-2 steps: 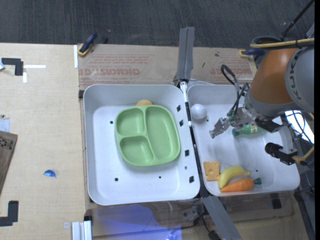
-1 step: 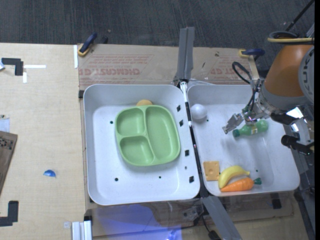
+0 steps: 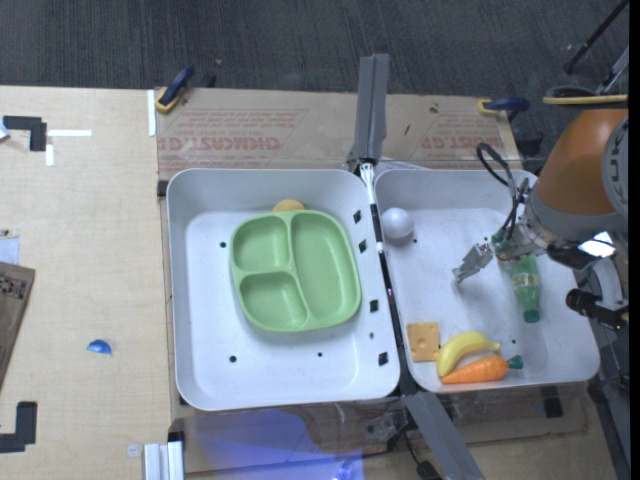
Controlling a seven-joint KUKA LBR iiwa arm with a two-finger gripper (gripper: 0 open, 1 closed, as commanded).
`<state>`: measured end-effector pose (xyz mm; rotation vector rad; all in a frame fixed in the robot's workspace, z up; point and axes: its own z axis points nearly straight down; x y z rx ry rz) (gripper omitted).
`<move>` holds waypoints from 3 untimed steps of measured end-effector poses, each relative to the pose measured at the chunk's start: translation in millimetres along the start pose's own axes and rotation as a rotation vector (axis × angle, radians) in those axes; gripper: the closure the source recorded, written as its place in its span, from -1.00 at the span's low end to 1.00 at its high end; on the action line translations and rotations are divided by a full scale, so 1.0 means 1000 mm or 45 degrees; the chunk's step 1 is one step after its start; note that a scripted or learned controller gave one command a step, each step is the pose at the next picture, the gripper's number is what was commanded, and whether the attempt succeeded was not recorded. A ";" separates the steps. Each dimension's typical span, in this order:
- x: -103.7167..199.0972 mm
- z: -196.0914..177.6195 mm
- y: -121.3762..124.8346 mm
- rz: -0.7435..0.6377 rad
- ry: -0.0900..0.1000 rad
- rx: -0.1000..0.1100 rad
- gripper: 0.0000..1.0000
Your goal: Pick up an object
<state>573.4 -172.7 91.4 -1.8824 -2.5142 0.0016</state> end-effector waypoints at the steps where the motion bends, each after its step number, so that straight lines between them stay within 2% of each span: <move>1: -0.023 -0.002 -0.030 -0.457 0.021 -0.014 -1.00; 2: 0.061 -0.006 0.047 -0.674 -0.003 -0.005 -1.00; 3: 0.057 -0.001 0.068 -0.474 -0.003 -0.004 -1.00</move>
